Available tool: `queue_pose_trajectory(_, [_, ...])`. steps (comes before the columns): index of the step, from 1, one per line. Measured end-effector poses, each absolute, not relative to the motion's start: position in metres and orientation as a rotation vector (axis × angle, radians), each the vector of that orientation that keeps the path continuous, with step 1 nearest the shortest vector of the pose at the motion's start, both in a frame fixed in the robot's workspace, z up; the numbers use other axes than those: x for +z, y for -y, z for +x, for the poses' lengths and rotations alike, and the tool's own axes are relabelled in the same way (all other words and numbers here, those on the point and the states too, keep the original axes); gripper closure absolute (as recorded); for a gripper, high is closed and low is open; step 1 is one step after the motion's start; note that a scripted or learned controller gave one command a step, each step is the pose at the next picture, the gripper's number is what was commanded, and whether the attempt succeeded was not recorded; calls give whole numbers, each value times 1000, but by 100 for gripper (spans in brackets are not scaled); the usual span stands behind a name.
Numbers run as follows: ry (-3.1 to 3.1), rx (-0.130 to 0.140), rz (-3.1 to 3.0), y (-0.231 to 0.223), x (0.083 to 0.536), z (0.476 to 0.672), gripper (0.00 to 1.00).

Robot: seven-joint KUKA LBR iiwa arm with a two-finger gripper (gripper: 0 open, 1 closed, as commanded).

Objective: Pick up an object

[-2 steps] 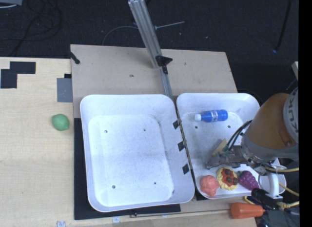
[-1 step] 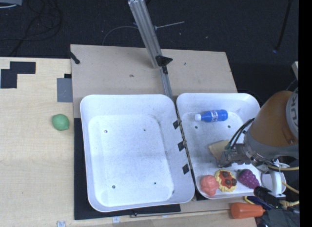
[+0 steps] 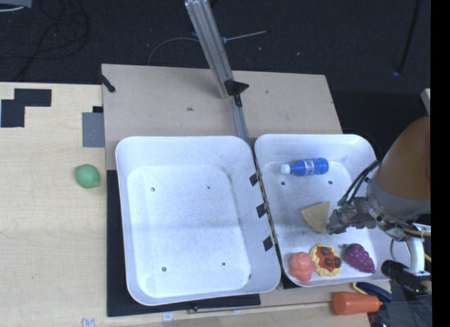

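Nearest the camera, an orange tool (image 3: pixel 357 302) lies on the bench edge outside the bins, likely just parked there. Right bin (image 3: pixel 365 144) front row: pink lumpy toy (image 3: pixel 301 266), yellow-red pizza-like toy (image 3: pixel 326 259), purple grapes (image 3: pixel 358 257), packed close together along the near wall, so hard to pinch singly. Just behind them the gripper (image 3: pixel 340 221) sits low in the bin, touching or nearly touching the tan wedge (image 3: pixel 317 215), probably the pick target since it lies apart from the cluster. Cannot tell the gripper's state, nothing visibly held. Farther back a blue bottle (image 3: pixel 306 167) lies on its side near the far wall. Left bin (image 3: pixel 184 146) beside it. Green ball (image 3: pixel 88 176) rests well off on the wooden table, out of play
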State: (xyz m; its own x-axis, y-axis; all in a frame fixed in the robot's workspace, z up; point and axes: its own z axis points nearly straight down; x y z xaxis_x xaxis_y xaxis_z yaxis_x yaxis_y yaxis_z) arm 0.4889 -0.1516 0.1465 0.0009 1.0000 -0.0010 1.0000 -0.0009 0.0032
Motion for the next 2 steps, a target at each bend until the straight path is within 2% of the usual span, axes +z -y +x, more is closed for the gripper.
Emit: queue_pose_trajectory(2, [-2219, 3, 2220, 157, 232, 497, 100])
